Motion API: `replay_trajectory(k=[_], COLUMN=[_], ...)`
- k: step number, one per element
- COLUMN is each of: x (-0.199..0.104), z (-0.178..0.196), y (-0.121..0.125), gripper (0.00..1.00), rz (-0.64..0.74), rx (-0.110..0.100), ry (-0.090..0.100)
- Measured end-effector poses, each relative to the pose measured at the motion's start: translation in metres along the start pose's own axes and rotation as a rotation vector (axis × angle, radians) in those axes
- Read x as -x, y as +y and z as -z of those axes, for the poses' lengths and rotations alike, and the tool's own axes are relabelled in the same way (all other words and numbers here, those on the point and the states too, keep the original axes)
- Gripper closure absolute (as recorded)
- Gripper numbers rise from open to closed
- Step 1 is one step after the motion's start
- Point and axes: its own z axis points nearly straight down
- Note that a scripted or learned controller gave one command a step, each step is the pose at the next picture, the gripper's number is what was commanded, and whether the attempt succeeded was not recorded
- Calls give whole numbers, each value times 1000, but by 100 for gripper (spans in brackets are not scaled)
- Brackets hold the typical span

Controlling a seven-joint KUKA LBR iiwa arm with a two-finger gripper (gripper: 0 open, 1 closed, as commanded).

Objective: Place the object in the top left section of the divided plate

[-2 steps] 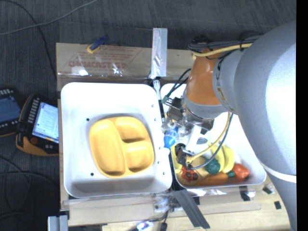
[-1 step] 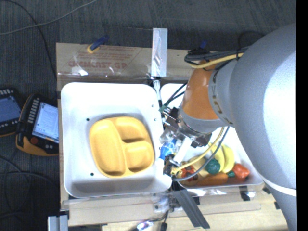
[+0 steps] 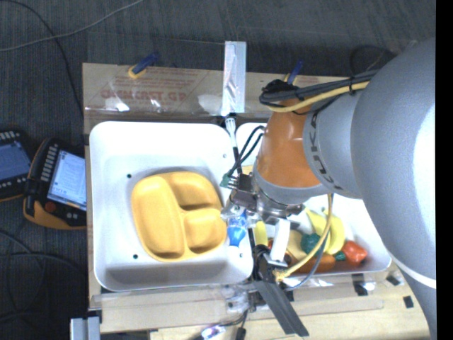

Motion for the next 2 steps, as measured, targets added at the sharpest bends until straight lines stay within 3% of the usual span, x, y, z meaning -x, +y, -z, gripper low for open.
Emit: replay_trajectory(k=[1, 2], x=[-17, 26], z=[0, 15], y=[28, 66], gripper=[100, 100], rz=[14, 161], rx=[0, 2], ry=[0, -3])
